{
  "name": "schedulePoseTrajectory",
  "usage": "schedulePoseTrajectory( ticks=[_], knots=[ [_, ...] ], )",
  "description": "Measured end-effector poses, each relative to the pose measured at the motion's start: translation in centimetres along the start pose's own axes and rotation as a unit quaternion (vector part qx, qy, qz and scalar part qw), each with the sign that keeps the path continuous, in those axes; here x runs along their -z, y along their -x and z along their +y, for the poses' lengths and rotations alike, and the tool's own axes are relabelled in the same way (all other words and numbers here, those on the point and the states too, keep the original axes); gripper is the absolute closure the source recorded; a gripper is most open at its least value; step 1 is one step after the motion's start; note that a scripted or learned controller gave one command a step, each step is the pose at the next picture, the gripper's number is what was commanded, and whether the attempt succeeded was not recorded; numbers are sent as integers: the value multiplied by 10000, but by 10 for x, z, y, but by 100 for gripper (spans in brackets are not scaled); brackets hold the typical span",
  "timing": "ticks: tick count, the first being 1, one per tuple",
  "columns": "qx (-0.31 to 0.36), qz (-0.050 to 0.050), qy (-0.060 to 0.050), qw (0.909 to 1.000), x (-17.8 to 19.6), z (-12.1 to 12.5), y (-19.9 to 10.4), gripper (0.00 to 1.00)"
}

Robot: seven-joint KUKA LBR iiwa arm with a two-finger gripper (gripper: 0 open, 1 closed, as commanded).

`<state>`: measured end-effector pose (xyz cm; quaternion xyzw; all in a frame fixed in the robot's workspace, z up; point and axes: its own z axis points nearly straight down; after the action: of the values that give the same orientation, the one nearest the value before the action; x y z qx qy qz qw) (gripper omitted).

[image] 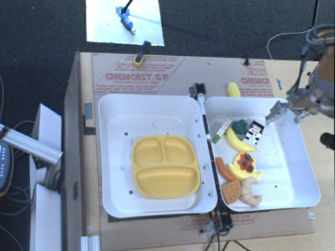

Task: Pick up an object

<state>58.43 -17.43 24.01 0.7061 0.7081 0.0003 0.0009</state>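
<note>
Much of the arm (322, 72) is cut off by the right edge of the frame, and the hand (287, 112) at its tip is small and blurred, so whether its fingers are apart or together cannot be told; nothing is seen between them. It hangs over the upper right part of the right bin (293, 184). Left and below it, well apart, lie the toys: a black-and-white block (254, 133), a dark green piece (241, 125), a banana (238, 140), a pizza slice (245, 164), a sausage (226, 169), a waffle (231, 191) and a croissant (250, 196). Further left, the left bin (112, 156) holds a yellow divided plate (165, 166).
</note>
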Motion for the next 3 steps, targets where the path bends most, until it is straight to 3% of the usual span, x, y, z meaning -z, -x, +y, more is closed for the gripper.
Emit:
schedulePoseTrajectory(
  ticks=[1, 2, 3],
  knots=[
    [3, 4, 2, 10000, -156, 15, -41, 0],
    [-92, 10, -356, 9993, -158, 71, -49, 0],
    [-67, 0, -359, 9993, -148, 71, -48, 100]
  ],
)
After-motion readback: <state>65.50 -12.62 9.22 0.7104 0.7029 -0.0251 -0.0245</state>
